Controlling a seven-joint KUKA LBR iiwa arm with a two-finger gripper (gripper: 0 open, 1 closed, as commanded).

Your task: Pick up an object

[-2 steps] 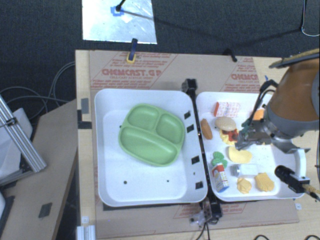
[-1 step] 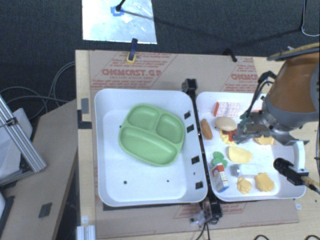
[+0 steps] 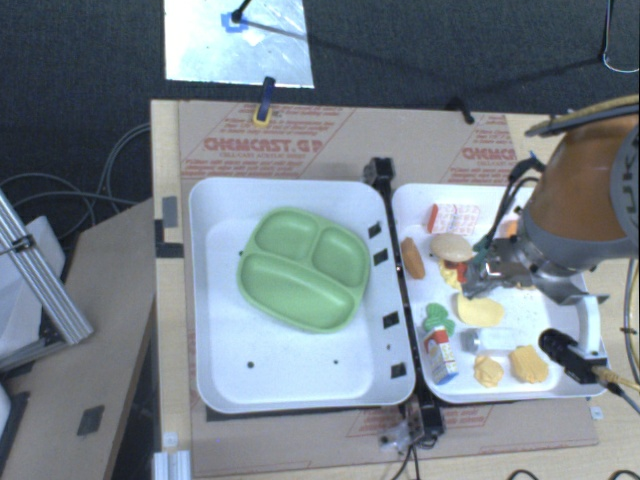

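The right bin (image 3: 420,200) holds several small items: a hot dog (image 3: 411,257), a red and white packet (image 3: 455,216), a tan bun-like piece (image 3: 451,247), a yellow slice (image 3: 481,312), a green piece (image 3: 436,319), a small bottle (image 3: 441,353), and two yellow lumps (image 3: 489,370) (image 3: 529,364). My gripper (image 3: 476,277) hangs low over the middle of this bin, just above the yellow slice and next to the tan piece. The wrist hides its fingers.
The left bin (image 3: 215,368) holds a green divided plate (image 3: 305,267). A black divider with clips (image 3: 392,268) runs between the bins. The grey and orange arm (image 3: 590,198) covers the right bin's far right side.
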